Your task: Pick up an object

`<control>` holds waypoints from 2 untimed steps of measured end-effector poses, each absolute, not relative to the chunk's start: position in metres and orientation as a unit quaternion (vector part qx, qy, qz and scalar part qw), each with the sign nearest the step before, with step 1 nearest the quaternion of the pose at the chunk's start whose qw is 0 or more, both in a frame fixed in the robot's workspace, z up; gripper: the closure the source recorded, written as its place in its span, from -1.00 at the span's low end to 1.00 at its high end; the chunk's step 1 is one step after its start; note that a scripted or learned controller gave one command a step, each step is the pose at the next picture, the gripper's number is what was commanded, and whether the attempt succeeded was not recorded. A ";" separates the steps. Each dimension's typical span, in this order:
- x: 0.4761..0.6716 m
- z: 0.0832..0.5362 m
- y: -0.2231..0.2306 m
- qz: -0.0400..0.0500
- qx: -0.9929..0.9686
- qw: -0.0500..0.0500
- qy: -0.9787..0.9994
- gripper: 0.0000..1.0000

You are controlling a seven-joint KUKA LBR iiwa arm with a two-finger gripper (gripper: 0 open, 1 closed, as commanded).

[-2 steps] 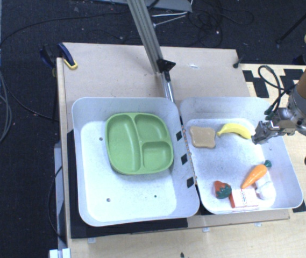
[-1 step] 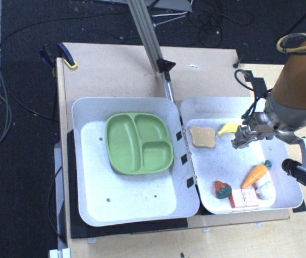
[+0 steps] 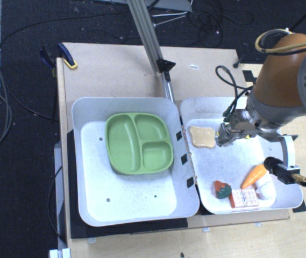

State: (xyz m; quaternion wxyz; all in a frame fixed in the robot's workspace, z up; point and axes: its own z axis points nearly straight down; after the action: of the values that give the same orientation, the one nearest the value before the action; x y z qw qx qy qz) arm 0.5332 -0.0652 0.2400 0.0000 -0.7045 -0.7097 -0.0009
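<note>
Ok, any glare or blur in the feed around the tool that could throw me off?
Camera view: even light, no harsh glare on the white bins; the tool looks soft and dark beside the bread slice, with the fingers hard to make out; the carrot is sharp.

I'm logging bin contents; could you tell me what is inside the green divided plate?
All three compartments of the green divided plate look bare. The plate covers the left bin's floor under it, so that stays unseen.

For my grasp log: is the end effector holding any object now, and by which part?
Cannot be told. The end effector sits at the right edge of the bread slice, but no grip is visible.
</note>
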 end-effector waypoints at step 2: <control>0.524 0.250 0.041 -0.001 -0.704 0.001 -0.710 1.00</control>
State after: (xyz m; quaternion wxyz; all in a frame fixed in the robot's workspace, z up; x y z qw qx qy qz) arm 0.5244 0.0409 0.2505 0.0006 -0.7041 -0.7101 -0.0005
